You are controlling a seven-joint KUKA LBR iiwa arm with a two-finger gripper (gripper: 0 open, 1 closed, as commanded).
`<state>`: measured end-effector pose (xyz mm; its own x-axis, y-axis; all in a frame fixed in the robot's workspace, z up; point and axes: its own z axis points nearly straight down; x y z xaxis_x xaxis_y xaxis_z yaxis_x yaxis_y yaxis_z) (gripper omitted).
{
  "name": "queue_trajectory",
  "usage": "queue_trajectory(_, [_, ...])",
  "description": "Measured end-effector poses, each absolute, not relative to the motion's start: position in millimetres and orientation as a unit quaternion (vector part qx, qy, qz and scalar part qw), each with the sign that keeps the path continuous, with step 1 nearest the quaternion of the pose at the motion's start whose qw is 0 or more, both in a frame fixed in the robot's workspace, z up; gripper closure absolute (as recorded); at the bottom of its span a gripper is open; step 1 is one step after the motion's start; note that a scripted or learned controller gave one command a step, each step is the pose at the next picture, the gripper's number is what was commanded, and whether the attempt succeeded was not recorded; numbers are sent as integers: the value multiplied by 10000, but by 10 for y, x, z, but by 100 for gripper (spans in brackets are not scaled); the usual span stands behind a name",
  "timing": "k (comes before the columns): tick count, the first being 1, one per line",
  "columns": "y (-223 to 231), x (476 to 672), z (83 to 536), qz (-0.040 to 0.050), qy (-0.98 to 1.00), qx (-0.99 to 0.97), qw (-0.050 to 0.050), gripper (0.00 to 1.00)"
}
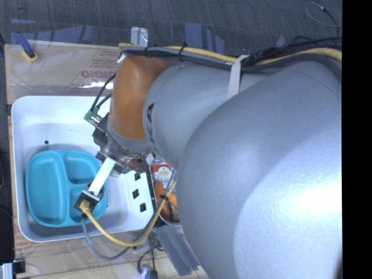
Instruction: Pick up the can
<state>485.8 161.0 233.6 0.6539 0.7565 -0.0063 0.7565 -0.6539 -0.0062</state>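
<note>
While the gripper hangs low over the left bin, whether it grips anything cannot be told. Beside it a blue divided tray lies in that bin. Just right, the can peeks from under the grey arm.

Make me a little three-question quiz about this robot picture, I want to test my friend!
1. True or false: the blue tray lies in the left white bin.
2. What colour is the band on the arm? A green, B orange, C purple.
3. Fill in: the cable curling below the tray is ____.

Key: 1 true. 2 B. 3 yellow.
</note>
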Motion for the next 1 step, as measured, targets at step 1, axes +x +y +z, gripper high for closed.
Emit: queue_trajectory(1, [2176, 4783, 2632, 0, -1433, -9897, 2, 100])
